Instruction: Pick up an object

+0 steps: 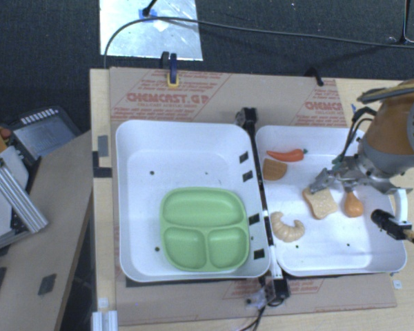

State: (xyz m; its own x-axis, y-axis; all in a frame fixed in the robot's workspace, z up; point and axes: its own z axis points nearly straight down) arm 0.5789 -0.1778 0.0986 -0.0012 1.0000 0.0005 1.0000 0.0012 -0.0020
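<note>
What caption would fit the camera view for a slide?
KUKA arm's tool low over the bread slice in the right bin; green divided plate in the left bin.

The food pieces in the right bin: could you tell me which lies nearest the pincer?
The bread slice, just below the pincer; the others lie farther off.

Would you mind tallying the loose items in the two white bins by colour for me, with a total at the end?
Green: 1, the divided tray in the left bin.
Red-orange: 1, the carrot-like piece in the right bin.
Orange: 2, the rounded piece and the small oval.
Tan: 2, the bread slice and the curved croissant-like piece.
Total: 6
</note>
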